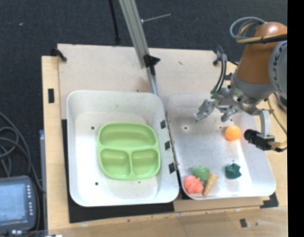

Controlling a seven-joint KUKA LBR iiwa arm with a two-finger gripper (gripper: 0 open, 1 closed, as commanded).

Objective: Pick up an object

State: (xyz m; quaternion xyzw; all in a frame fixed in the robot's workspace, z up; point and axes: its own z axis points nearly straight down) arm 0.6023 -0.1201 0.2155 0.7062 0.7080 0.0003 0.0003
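We see a light green divided plate (128, 150) in the white left bin (78, 112). In the white right bin (255, 174) lie an orange ball (233, 133), a dark green toy (233, 171), a pink toy (193, 184) and a tan cone (210, 183).

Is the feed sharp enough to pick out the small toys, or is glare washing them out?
Camera view: lighting even, no hard glare on the right bin; orange ball and dark green toy read clearly; pink toy and its neighbours blur together; the pincer is soft.
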